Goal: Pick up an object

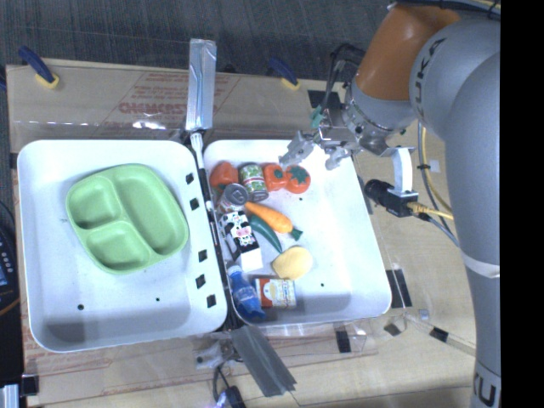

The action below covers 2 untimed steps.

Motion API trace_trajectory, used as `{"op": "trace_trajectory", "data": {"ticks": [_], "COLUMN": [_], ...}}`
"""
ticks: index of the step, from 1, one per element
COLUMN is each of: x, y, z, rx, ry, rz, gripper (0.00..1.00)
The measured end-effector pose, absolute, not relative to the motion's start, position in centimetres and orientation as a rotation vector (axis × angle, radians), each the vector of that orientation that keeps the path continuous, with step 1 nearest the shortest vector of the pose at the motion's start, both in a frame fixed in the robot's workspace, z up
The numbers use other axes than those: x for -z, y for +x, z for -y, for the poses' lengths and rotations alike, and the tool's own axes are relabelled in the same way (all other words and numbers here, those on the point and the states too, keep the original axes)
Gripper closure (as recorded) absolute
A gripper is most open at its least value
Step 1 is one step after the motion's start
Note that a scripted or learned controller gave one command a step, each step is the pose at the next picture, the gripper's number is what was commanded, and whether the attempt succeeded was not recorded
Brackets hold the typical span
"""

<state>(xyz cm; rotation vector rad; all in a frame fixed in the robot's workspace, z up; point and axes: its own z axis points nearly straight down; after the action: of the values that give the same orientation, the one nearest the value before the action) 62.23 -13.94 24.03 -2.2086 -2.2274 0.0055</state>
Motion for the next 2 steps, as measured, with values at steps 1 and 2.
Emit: {"op": "trace_trajectory", "data": {"ticks": [1, 2], "x": [-11.50, -12.26], "y": [58.81, 58.74], "z": [11.46, 11.38], "rx": [0.012, 0.007], "ry": [-2.146, -2.135], "rz": [2.318, 2.321], "gripper": [0.00, 1.00]}}
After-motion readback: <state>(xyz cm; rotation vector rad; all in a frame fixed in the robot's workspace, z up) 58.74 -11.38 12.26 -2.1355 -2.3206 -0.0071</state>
